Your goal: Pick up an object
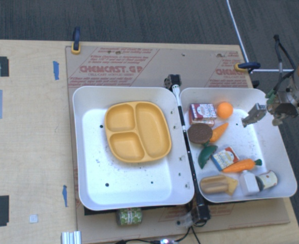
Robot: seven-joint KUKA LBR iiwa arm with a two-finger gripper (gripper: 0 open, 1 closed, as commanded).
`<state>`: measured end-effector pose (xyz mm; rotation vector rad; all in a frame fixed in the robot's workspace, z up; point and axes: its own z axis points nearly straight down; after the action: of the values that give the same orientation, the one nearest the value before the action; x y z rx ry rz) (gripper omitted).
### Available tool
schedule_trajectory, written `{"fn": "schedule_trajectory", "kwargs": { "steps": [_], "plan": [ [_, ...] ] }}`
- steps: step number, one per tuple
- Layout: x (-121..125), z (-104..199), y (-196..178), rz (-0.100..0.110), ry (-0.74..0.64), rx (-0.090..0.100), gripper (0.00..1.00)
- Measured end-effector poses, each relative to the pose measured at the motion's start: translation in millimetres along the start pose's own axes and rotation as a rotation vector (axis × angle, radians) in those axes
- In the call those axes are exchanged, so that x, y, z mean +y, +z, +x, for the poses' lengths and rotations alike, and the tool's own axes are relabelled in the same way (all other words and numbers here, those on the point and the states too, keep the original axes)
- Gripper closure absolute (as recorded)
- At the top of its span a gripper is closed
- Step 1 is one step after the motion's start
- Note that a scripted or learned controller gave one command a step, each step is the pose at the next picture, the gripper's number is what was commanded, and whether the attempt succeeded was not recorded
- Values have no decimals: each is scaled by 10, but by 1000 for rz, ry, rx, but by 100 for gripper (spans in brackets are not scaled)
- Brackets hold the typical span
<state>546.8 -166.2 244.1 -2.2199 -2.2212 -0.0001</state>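
My tool (253, 117), whose grip I cannot tell, should drop squarely over the orange (224, 110) just left.

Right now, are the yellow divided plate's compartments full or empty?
Empty. The yellow divided plate in the left bin shows bare yellow in all three compartments; the toy food lies in the right bin.
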Motion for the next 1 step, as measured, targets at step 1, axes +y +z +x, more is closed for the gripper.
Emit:
{"fn": "schedule_trajectory", "kwargs": {
  "steps": [1],
  "plan": [
    [228, 34, 1347, 2, 0, 0, 0]
  ]
}}
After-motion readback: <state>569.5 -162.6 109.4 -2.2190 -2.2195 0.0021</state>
